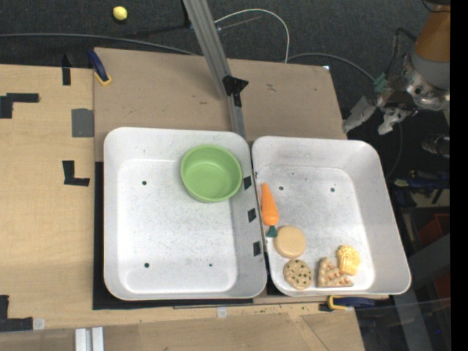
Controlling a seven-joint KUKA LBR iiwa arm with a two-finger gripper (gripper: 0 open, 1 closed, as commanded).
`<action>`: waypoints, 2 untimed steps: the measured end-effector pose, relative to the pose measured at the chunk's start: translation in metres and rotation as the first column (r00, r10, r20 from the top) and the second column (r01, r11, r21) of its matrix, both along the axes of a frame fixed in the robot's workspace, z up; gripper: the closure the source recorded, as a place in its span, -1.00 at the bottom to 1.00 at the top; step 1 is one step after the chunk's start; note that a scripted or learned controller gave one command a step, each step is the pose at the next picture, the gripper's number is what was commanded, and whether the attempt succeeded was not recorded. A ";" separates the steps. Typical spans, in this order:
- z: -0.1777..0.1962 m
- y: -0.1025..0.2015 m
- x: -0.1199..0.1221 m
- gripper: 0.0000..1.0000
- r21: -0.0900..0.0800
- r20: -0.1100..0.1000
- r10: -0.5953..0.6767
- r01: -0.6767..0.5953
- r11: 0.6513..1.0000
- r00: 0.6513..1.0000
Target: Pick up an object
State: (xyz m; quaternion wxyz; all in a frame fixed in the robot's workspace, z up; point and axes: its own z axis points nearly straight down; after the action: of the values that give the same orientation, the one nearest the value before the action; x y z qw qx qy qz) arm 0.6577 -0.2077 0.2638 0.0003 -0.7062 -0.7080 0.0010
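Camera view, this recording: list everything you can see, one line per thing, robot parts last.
Shallow white plastic bin: 2, white, side by side on the bench; left bin, right bin.
Round green plastic bowl: 1, green, upper right of the left bin.
Orange toy carrot: 1, orange with a green end, left edge of the right bin.
Round tan toy bun: 1, tan, right bin, just below the carrot.
Speckled brown toy cookie: 1, brown, right bin's near edge.
Pinkish-tan lumpy toy food: 1, right of the cookie.
Yellow toy corn piece: 1, yellow, right bin's near right.
Small yellow ball: 1, yellow, on the dark floor, top left.
Gripper: 1, grey, beyond the right bin's far right corner.
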 end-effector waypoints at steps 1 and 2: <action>0.000 0.000 0.000 -1.00 0.000 0.000 0.000 0.000 1.000 1.000; -0.065 0.001 -0.004 -1.00 0.002 -0.006 -0.001 0.001 1.000 1.000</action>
State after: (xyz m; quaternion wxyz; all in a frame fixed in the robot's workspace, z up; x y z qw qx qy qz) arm 0.6542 -0.2070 0.1990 0.0030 -0.7065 -0.7077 0.0026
